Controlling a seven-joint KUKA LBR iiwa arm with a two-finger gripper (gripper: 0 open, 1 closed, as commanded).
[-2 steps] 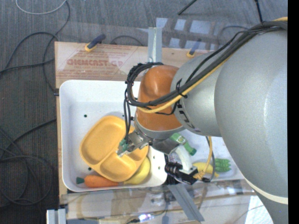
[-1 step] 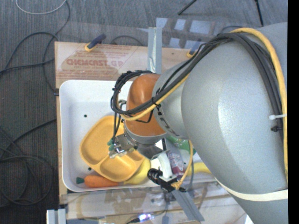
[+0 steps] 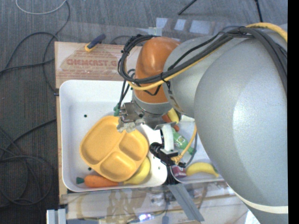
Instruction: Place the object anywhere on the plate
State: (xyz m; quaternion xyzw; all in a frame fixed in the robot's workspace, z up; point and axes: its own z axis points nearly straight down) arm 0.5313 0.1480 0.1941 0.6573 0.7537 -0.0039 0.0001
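One line of print can be read, and only in part. It stands on the brown cardboard sheet [image 3: 86, 62] that lies under the far edge of the left white bin [image 3: 70, 101]. The letters are large, pale red block capitals, running along the sheet's far edge. They seem to read "CHEMCAST", though the faded ink and the slant of the view make the first letters uncertain. The right end of the line is covered by the black cables [image 3: 126, 64] and the arm's orange band [image 3: 152, 62], so the remaining letters cannot be told.
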